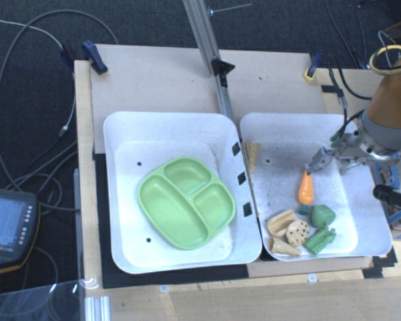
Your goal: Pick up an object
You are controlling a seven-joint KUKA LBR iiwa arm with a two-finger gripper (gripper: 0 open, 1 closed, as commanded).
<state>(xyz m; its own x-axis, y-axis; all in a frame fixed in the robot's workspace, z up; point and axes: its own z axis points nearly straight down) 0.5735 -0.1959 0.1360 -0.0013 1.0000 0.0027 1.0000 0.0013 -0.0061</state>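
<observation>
My gripper (331, 167) hangs over the right bin (281, 132), near its right side, open with nothing between its fingers. An orange carrot (306, 188) lies just below and to the left of the left fingertip (312, 165), apart from it. Further toward the bin's front corner sit a round green pepper (323, 215), a speckled cookie (297, 233), a tan bread piece (281, 221) and a long green vegetable (319, 241). A tan cone (252, 156) lies by the bin's left wall.
The left bin (127, 139) holds a green divided plate (186, 202). A metal pole (202, 25) slants down to the gap between the bins. Cables and a pendant (8, 227) lie on the floor at left.
</observation>
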